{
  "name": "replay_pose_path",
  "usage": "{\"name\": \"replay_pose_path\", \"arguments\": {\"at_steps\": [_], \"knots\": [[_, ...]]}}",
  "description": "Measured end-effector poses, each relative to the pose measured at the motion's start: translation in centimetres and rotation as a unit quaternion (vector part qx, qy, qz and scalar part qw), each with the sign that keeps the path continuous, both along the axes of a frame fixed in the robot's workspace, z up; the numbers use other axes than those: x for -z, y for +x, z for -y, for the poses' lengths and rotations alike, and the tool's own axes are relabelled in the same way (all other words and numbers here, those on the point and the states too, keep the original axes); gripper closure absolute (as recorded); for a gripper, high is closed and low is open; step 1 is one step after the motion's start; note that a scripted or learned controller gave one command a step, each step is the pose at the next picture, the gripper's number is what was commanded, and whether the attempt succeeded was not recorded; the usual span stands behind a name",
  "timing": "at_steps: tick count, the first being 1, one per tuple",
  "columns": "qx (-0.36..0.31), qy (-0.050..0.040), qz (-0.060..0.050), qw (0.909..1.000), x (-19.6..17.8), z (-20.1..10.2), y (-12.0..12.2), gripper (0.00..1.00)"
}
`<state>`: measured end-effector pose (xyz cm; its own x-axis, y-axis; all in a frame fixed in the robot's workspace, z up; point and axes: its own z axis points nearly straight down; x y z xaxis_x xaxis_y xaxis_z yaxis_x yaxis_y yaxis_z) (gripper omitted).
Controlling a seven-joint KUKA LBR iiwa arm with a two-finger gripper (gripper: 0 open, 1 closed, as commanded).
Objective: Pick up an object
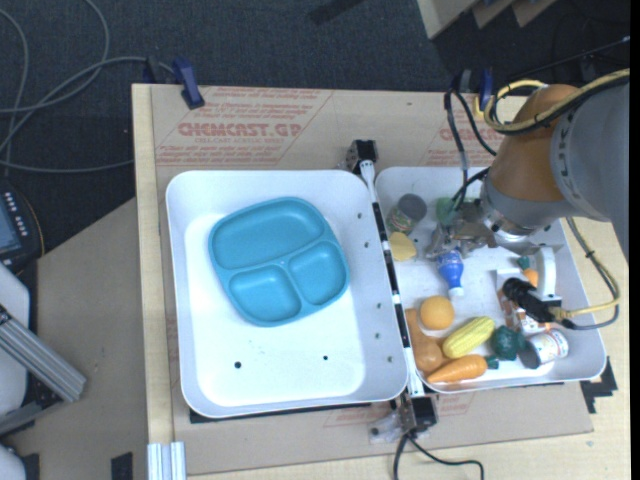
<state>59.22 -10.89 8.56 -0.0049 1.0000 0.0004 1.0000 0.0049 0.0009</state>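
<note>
Right bin (590, 363): blue bottle (452, 268) just below tool (455, 230).

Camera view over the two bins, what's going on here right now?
A grey robot arm reaches in over the right bin, its gripper low among toy food: a corn cob, a carrot, an orange ball. Nothing visibly sits between its fingers. The left bin holds a blue divided plate.

Single fixed camera above bench (300, 108) — slanted downward, mid-distance — both bins (190, 298) framed.
</note>
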Motion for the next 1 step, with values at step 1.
{"name": "replay_pose_path", "arguments": {"at_steps": [1], "knots": [[-0.002, 0.0013, 0.006, 1.0, -14.59, -7.91, -3.13, 1.0]]}}
